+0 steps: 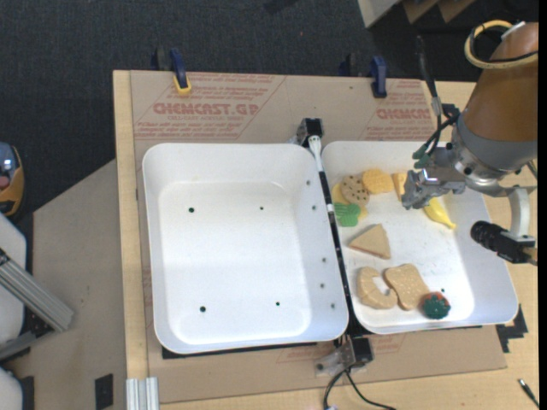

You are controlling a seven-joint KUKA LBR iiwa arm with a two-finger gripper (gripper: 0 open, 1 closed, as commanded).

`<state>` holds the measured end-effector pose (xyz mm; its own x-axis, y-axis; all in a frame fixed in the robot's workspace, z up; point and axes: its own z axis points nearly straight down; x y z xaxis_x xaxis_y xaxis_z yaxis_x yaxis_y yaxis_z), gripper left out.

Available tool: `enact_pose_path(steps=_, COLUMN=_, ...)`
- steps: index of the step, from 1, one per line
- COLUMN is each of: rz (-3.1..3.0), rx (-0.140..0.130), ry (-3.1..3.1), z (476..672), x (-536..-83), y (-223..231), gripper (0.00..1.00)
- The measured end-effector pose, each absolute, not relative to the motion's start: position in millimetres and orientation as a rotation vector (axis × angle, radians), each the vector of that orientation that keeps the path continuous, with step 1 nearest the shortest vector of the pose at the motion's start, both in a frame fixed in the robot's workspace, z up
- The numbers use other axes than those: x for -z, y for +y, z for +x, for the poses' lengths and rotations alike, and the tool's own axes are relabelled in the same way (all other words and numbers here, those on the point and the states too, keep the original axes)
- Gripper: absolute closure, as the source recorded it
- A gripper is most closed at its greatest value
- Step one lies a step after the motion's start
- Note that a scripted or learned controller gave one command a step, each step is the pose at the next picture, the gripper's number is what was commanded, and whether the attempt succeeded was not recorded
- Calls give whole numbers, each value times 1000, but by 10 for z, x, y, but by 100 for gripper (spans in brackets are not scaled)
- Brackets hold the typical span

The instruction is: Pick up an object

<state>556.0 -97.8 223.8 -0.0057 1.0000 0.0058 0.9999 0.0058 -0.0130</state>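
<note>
The right bin [479, 301] holds several toy foods. A round cookie [353, 190] and a yellow piece [377, 181] lie at its back left, with a green piece [346, 215] beside the divider. A tan wedge [371, 243] sits mid-bin. Two bread-like pieces [376, 288] [405, 284] and a red-and-green ball [436, 306] lie near the front. A yellow banana-like piece [441, 213] lies just below and right of my gripper [415, 196]. The gripper hangs low over the bin's back middle, next to a small yellow piece [399, 183].
The left bin [162, 254] stands beside the right one, with a black clip [309, 130] at the back of the shared rim. Blue clamps [179, 65] [377, 73] hold the cardboard at the far edge. A black part of the arm [500, 239] juts over the right rim.
</note>
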Motion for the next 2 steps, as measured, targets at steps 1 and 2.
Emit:
enact_pose_path(steps=1, rz=-2235, rx=6, ry=-2226, z=5514, x=-3551, y=-1420, gripper=100)
enact_pose_path(steps=2, rz=-2208, rx=-10, ry=-2219, z=5336, x=-2762, y=-767, gripper=100)
